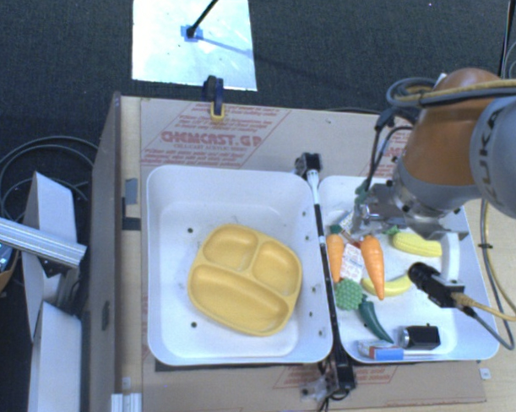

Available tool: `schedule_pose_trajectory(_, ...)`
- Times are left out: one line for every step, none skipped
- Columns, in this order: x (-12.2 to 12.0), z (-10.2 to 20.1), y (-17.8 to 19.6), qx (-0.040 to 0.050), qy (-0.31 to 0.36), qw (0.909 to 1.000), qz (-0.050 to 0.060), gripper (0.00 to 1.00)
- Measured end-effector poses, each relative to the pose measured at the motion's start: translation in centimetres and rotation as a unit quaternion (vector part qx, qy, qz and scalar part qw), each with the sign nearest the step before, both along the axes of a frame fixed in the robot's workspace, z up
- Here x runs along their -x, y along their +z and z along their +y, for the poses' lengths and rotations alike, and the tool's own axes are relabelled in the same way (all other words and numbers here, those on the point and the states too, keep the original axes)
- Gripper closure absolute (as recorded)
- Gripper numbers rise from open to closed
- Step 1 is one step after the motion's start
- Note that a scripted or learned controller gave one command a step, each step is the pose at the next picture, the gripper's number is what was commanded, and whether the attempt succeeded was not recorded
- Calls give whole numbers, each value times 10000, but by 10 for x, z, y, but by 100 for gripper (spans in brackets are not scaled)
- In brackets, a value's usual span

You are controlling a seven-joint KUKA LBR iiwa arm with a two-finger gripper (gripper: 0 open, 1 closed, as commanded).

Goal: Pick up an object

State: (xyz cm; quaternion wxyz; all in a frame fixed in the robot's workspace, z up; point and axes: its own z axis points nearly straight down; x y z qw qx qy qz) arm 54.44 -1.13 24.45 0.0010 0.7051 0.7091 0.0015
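your gripper [365, 215] hangs beside 2 tapered orange carrots [373, 257]; you cannot tell its grasp. a smooth yellow 3-well tray [243, 281] lies in the left bin [168, 240].

Two bins [182, 198] [483, 334], one tray [243, 281], two carrots [373, 257] [334, 256], two bananas [415, 244] [394, 286].

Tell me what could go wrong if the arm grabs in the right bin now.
Clutter: the carrot, packet and banana lie touching, so a grab may catch two or slip off.
Wall: another carrot lies along the right bin's left wall; the gripper, close by, could strike that wall.
View: the arm covers the bin's far part, so a failed grab there may be hard to see.
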Motion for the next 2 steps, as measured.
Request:
schedule_pose_trajectory(10,21,2,-3,7,10000,19,100)
schedule_pose_trajectory(20,3,-8,6,-31,10000,20,100)
